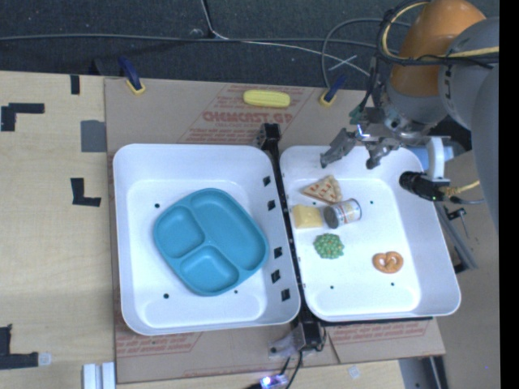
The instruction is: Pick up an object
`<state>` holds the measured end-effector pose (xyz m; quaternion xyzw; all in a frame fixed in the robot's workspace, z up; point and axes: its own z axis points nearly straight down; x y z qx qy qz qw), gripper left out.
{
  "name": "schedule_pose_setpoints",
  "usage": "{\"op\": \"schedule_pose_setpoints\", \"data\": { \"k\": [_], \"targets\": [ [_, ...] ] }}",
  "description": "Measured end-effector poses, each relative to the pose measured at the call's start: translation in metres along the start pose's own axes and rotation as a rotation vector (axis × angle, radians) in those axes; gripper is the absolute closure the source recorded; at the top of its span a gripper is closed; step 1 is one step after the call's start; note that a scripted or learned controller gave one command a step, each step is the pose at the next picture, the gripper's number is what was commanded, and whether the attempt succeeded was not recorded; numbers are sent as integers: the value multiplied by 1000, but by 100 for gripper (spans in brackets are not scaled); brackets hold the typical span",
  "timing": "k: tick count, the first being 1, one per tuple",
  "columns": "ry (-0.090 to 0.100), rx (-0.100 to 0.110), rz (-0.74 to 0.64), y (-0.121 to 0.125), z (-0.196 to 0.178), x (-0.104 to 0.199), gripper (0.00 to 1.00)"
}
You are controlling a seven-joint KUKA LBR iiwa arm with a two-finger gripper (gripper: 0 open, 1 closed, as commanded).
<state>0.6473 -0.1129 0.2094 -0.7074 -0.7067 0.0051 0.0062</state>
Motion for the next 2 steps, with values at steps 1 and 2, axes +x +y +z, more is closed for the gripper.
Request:
{"op": "schedule_pose_setpoints", "data": {
  "k": [1, 2],
  "targets": [
    [-2, -14, -3, 3, -9, 0, 0],
    [-2, -9, -2, -8, 46, 0, 0]
  ]
}}
